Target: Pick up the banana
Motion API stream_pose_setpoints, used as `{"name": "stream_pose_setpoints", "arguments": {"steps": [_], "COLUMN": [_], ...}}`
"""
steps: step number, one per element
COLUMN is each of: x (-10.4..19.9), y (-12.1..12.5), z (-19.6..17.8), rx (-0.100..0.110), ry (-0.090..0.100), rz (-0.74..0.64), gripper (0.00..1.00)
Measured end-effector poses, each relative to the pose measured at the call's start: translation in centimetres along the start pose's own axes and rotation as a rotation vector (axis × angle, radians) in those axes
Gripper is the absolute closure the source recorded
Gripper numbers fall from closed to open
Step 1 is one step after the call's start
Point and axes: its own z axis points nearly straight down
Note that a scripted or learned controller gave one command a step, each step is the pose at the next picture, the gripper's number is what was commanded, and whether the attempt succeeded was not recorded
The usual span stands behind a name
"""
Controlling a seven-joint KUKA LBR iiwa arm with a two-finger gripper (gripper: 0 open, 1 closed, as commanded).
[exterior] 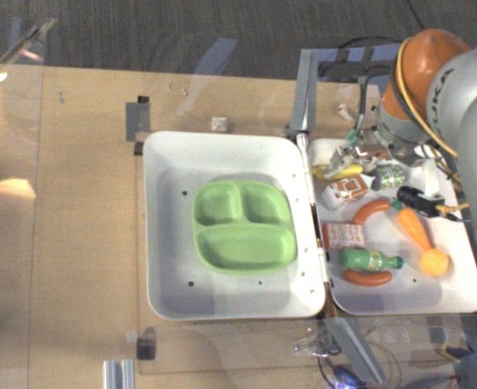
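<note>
The banana (pixel 341 170) is a small yellow piece lying at the far left corner of the right bin (pixel 466 298), next to the wall between the two bins. My gripper (pixel 358 146) hangs just above and to the right of it, at the bin's far edge, under the grey arm with the orange band. The gripper's tip is dark and cluttered with cables. I see nothing clearly held in it.
Crowding the right bin are a white and orange carton (pixel 348 189), a small can (pixel 388 175), two red sausages (pixel 371 211), a carrot (pixel 414 227), an orange (pixel 435 262), a green bottle (pixel 368 259) and a red packet (pixel 344 235). A green divided plate (pixel 242 225) sits in the left bin (pixel 165 298).
</note>
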Motion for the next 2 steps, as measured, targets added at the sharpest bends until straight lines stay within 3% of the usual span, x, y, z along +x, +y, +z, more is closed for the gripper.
{"name": "stream_pose_setpoints", "arguments": {"steps": [1, 2], "x": [-4.8, 0.9], "y": [-1.0, 0.2], "z": [1.1, -0.5], "rx": [0.001, 0.001], "ry": [0.002, 0.001], "rz": [-0.066, -0.115], "gripper": [0.0, 0.0]}}
